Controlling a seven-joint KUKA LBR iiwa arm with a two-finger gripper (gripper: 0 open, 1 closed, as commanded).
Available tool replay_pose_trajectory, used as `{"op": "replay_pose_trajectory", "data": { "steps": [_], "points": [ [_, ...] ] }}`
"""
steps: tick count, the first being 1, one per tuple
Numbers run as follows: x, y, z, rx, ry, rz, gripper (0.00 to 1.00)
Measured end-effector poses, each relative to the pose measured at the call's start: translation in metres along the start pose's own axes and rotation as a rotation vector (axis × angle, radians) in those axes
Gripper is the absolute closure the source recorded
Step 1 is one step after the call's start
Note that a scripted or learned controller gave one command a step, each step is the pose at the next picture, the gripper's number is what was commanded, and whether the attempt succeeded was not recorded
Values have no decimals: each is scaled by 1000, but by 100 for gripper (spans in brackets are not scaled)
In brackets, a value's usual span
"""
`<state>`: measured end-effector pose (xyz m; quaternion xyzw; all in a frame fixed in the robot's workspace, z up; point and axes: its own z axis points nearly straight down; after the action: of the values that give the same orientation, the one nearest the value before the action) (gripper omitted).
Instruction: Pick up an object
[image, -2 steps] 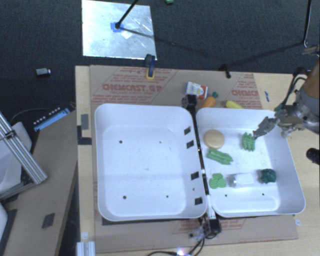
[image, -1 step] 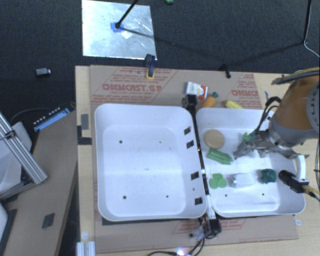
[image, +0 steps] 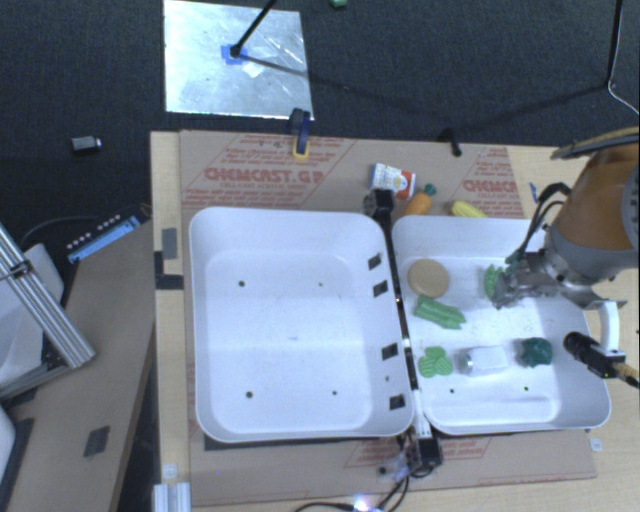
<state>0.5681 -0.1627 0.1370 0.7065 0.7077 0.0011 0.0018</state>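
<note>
Pincer sits low in the right bin, at a small green object toward three o'clock; whether its tips grip it I cannot tell. Around it lie a tan disc, a green pod, a clear block and a dark green lump.

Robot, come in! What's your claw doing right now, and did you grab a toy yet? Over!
End effector down in right bin, at green toy near back. Grip unconfirmed. Tan disc, green pod, clear block lie close by.
</note>
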Motion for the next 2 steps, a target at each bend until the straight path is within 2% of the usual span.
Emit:
{"op": "replay_pose_trajectory", "data": {
  "steps": [1, 2],
  "points": [
    [20, -86, 40, 13, 5, 3, 100],
    [90, -77, -162, -17, 1, -11, 100]
  ]
}}
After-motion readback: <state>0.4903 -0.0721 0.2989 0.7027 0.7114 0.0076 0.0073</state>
